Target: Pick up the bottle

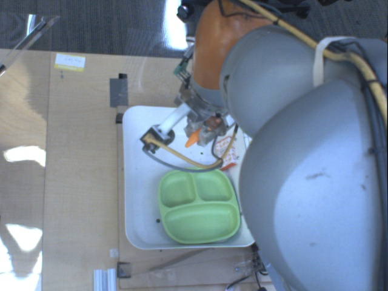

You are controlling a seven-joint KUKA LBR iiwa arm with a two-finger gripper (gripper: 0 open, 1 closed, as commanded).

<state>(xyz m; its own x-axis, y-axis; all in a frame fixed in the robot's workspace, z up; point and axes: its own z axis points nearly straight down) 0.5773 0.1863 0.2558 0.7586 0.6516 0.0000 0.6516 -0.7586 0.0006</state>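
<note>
You had the arm (pixel 291 138) reaching in from the right of the frame, its jaws (pixel 203 126) low over the upper part of the white bin (pixel 136 180). Whether they stood wide or narrow could not be told; the wrist hid them. The bottle could not be picked out with certainty: something pale with orange markings (pixel 227 145) lay just right of the jaws, beside a small orange piece (pixel 191 140). A green divided tray (pixel 199 207) filled the bin's lower part. This looked like the approach step; next you needed to confirm the target and settle over it.
</note>
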